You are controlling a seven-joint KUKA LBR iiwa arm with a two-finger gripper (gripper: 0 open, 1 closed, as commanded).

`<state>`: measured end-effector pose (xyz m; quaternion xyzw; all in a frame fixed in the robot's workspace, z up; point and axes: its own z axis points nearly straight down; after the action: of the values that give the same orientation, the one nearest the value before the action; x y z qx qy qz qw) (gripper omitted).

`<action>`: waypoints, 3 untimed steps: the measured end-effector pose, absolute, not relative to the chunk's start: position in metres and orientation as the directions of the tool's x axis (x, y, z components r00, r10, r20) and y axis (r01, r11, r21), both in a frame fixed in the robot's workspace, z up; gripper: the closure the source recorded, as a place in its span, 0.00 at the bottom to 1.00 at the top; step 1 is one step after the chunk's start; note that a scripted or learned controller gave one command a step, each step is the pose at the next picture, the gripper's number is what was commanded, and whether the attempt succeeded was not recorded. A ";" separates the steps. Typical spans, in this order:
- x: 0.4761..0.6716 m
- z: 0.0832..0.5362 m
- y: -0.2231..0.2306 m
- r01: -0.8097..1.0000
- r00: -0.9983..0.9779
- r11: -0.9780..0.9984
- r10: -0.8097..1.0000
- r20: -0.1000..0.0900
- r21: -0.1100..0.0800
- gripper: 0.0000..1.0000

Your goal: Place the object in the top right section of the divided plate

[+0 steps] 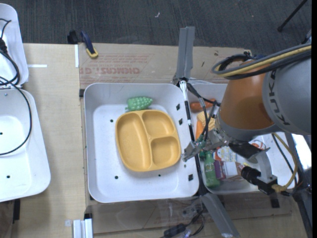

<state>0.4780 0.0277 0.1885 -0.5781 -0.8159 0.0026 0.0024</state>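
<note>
Yellow divided plate point(147, 140) — left bin point(99, 148)

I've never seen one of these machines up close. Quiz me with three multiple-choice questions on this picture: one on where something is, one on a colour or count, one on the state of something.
1. Where does the green toy lie?
A. in the left bin, just past the plate's far rim
B. inside the plate's largest section
C. on the cardboard outside both bins

2. How many sections does the yellow divided plate have?
A. two
B. three
C. four

3. What is in the plate's sections?
A. a green toy
B. a carrot
C. nothing

Answers:
1. A: the green toy rests on the white bin floor beside the plate's upper edge, not in it.
2. B: ridges split the plate into one long section and two smaller ones.
3. C: all three sections show bare yellow, so the placing is not yet done.

The arm hangs over the right bin, which holds a clutter of items.
</note>
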 end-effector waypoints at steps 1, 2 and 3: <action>0.479 0.195 0.027 0.944 -0.331 0.331 0.944 0.001 -0.012 1.00; 0.479 0.195 0.027 0.944 -0.330 0.330 0.944 0.001 -0.012 0.00; 0.480 0.200 0.026 0.944 -0.330 0.330 0.944 0.001 -0.018 1.00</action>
<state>0.4798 0.0262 0.2005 -0.5786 -0.8156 0.0071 0.0055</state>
